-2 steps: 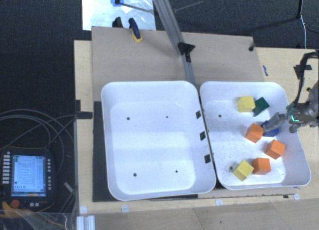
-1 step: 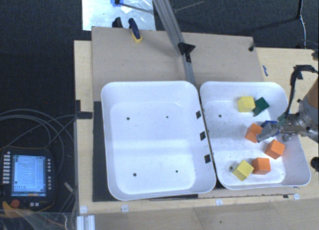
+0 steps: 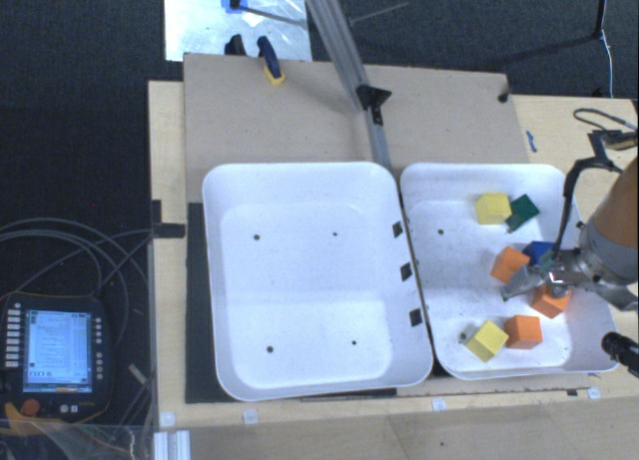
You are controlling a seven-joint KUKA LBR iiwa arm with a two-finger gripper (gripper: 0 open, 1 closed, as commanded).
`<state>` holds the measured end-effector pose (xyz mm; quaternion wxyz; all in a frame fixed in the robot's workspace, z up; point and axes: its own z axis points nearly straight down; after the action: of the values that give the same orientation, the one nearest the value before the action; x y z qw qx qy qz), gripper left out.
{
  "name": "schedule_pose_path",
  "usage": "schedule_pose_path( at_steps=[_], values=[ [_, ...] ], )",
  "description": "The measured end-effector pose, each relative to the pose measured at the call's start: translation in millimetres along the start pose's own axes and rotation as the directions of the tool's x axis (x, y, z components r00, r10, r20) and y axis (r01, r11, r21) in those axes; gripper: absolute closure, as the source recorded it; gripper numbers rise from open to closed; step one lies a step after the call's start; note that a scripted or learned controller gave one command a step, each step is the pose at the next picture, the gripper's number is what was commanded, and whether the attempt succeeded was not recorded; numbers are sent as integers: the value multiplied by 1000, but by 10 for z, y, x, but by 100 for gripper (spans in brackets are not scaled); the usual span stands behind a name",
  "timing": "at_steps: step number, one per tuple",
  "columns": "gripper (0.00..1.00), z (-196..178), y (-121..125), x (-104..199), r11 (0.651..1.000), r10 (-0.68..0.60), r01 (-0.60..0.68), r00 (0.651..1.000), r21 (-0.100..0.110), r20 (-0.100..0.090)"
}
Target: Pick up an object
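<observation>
Low at the left, a pendant (image 3: 50, 351) lies on dark carpet (image 3: 70, 99). On the bench (image 3: 439, 109), the right bin (image 3: 449, 184) holds blocks (image 3: 493, 209); the gripper (image 3: 539, 280) sits among them, its state unclear.

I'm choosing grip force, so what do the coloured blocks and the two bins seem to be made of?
The blocks, such as the yellow block and the orange block, look like painted wood or hard plastic: flat matte faces, crisp edges. I cannot tell which. The right bin and left bin look like thin moulded white plastic: smooth, slightly glossy, with rounded corners.
</observation>
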<state>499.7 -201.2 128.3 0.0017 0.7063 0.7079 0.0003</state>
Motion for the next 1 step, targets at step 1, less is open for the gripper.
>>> schedule_pose_path(
  at_steps=[1],
  values=[
    [0, 156, 38, -53, 1000, 3, -3, 1000, -12, 10]
  ],
)
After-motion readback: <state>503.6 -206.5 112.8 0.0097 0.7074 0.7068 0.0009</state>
